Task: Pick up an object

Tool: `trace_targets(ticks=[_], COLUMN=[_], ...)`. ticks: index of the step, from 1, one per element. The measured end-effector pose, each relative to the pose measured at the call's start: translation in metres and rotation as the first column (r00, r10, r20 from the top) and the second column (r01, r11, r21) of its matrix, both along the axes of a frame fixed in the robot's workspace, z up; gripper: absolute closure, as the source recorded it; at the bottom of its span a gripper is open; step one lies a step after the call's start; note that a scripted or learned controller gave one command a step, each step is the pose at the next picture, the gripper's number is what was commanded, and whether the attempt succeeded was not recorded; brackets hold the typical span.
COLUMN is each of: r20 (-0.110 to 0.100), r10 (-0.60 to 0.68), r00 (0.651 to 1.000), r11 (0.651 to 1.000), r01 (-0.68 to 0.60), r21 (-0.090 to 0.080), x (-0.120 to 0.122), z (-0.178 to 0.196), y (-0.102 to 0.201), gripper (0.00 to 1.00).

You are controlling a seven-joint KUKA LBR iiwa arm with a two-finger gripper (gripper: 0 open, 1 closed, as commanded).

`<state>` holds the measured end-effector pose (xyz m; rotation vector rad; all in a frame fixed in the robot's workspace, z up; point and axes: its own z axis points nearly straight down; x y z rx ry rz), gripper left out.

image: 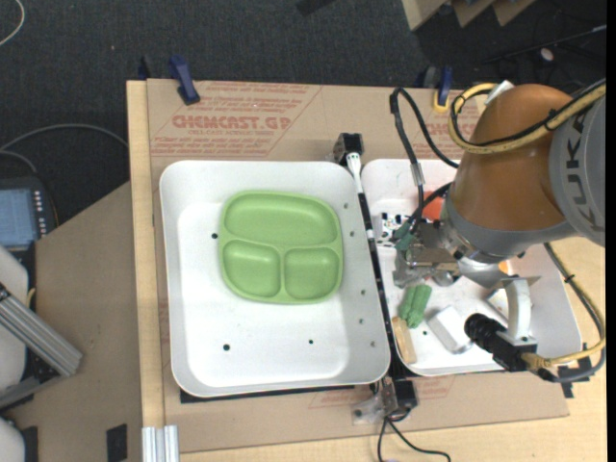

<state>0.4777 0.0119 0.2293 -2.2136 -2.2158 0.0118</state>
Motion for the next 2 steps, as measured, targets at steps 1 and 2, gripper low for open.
trace_targets(ticks=[1,2], r20=[0.021,0.024], r10=[0.008,0.004], r00=[1.000,1.000], r11=[1.000,1.000], r01=[-0.008,-0.004], r21=[0.002,0.002], x=[0.002,0.002], z=[0.079,0.165], y=[0.070,0.095], gripper=[1.00,1.00])
